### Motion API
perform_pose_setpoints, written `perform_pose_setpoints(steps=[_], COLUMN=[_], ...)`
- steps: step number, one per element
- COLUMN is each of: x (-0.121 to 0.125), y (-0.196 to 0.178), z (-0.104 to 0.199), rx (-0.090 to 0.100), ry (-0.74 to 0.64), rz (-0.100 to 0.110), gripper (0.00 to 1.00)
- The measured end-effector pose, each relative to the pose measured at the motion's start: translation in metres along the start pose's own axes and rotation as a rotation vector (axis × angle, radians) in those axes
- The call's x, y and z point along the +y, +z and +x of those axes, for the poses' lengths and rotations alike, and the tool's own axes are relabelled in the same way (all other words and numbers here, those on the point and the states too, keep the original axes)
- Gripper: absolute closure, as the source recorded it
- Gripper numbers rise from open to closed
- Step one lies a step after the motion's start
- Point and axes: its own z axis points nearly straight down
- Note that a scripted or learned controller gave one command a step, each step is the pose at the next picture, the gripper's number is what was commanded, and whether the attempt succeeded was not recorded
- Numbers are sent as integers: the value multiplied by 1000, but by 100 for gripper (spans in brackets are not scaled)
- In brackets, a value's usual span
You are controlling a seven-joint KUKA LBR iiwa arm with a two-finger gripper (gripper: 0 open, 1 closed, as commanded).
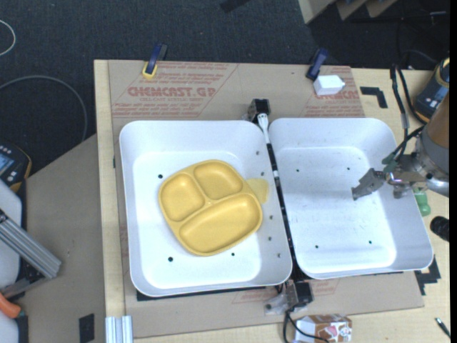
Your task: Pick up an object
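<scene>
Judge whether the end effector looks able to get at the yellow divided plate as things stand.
Probably yes. The yellow divided plate lies open-side up in the left bin with nothing over it; the end effector is above the right bin, and just the low rims between them stand in its path.

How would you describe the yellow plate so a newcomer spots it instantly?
Start at the two white bins side by side and take the left bin, away from the gripper over the right bin. In its middle lies the yellow plate: rounded, split into three compartments, the bin's one large coloured item.
</scene>
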Motion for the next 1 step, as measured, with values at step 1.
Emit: perform_pose_setpoints(steps=[1], x=[-16], y=[-211], z=[70], rx=[-1], ry=[-7], rz=[-22], gripper=[0])
